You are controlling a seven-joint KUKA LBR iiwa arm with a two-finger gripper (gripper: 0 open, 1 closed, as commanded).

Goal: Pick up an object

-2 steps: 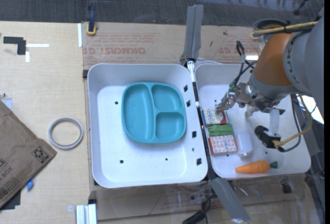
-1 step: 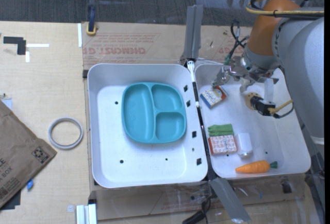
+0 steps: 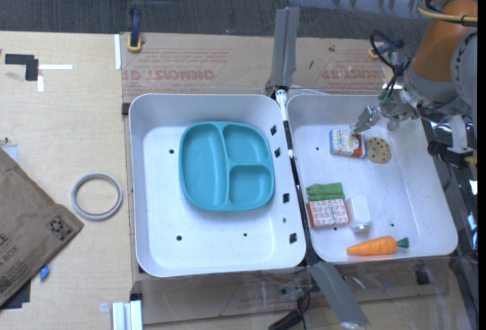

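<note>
From my remote station I logged the bench from left to right. On the far left a brown cardboard box [image 3: 26, 234] lay at a slant on the wooden bench [image 3: 61, 116], with a roll of tape [image 3: 97, 195] just beside its upper right corner. A blue-handled clamp [image 3: 134, 29] stood at the back edge of the cardboard sheet behind the bins.

The left bin [image 3: 152, 245] held a teal divided plate [image 3: 227, 166], three compartments, lying flat near the bin's centre.

The right bin [image 3: 425, 237] held all the loose items. Near its left wall a green cloth [image 3: 325, 190] lay touching the top of a red-and-white packet [image 3: 328, 212]. Just right of the packet was a small white cup [image 3: 359, 212]. At the front of the bin lay a toy carrot [image 3: 377, 246], green tip pointing right. Toward the back, a small snack box [image 3: 345, 143] sat next to a cookie [image 3: 378, 149], the two nearly touching.

The gripper [image 3: 370, 119] hung over the back of the right bin, just above the snack box and cookie. I saw nothing between its fingers, and I could not tell whether they were apart or together. The grey arm with its orange band [image 3: 440, 44] reached in from the right.
</note>
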